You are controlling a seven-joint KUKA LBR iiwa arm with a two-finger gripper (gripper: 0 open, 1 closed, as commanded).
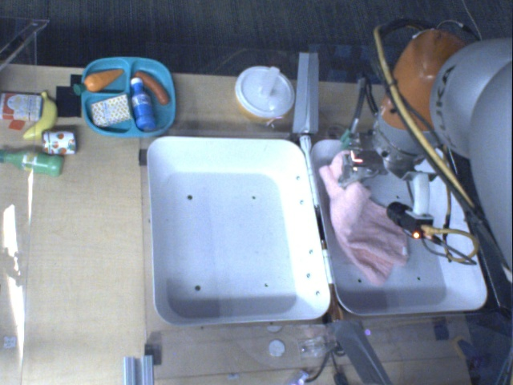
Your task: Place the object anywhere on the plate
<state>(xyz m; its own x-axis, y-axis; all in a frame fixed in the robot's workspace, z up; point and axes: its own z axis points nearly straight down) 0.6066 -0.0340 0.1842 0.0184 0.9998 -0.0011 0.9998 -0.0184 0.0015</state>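
A pink cloth (365, 227) lies crumpled in the right bin (449, 291), stretching from its upper left corner toward the middle. My gripper (355, 164) hangs over the cloth's upper end, touching or just above it. The arm's grey and orange body covers the bin's upper right. The blue divided plate (163, 80) sits on the bench at the far left, beyond the left bin. It holds toy food: an orange piece, a blue bottle, a sausage and a patterned block.
The left bin (232, 223) lies between the cloth and the plate. A white lidded cup (264, 93) stands behind the bins. A banana (42, 117), a small can (58, 142) and a green bottle (32, 162) lie left of the plate. Cables (445, 239) trail over the right bin.
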